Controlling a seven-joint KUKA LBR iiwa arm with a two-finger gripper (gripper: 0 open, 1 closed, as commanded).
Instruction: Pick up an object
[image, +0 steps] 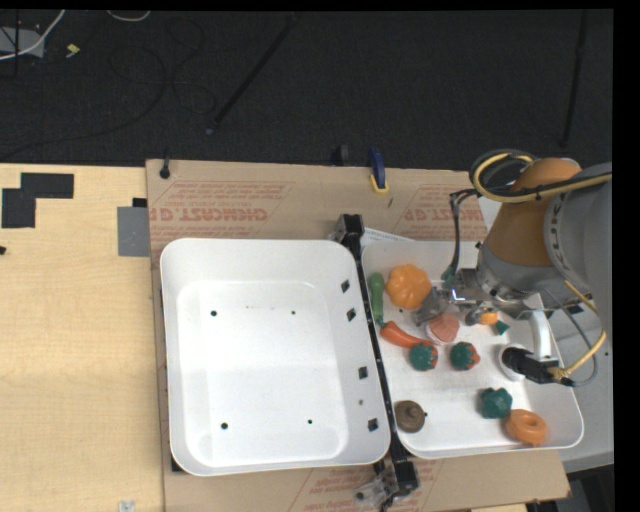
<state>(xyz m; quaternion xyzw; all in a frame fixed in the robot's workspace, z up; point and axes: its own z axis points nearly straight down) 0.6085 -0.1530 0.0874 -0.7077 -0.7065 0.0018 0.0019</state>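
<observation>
Two white bins (175, 300) are seen; beside the orange pumpkin (408, 286), the gripper (450, 305) is lowered, its grip impossible to tell.

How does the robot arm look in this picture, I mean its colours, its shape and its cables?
The arm is thick, rounded and grey, with an orange band above the wrist. Yellowish and black cables loop beside the band. The gripper is a small dark and metallic part.

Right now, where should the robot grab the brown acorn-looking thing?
Grip the brown acorn-looking thing across its round middle, coming straight down from above. It lies apart from the other toys in the right bin, so the pincer has room on both sides.
</observation>
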